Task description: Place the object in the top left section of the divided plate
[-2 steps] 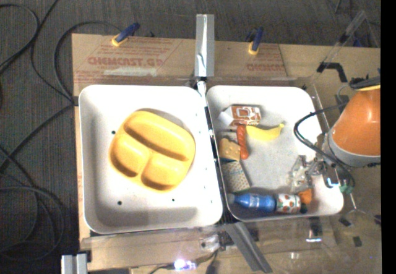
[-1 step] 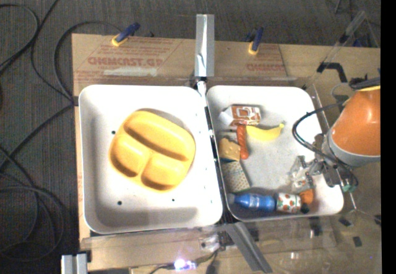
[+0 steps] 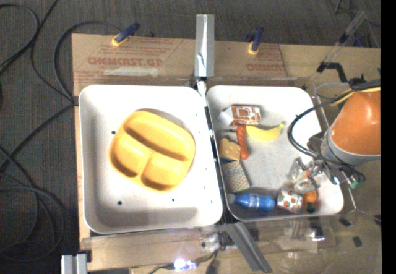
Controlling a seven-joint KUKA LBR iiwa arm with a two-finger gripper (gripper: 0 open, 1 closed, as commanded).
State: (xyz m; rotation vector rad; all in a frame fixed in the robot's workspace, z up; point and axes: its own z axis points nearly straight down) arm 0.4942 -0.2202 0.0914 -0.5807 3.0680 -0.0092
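Note:
A yellow divided plate [image 3: 153, 149] lies in the left bin [image 3: 99, 106], with one long section and two smaller ones. The right bin [image 3: 278, 155] holds small toy items: a yellow banana [image 3: 265, 132], a red-and-white carton [image 3: 245, 114], an orange stick [image 3: 242, 141], a tan block [image 3: 229, 150], a blue bottle [image 3: 253, 201] and a white cup with red spots [image 3: 289, 200]. My gripper [image 3: 305, 175] hangs low at the right bin's lower right corner, just above the spotted cup and a small orange piece [image 3: 310, 197]. The orange wrist band [image 3: 359, 124] sits above it.
A checkered item [image 3: 236, 175] lies along the right bin's left wall. A metal bar [image 3: 204, 50] stands between the bins at the back. Two clamps [image 3: 125, 34] hold the cardboard behind. Cables cross the floor on the left.

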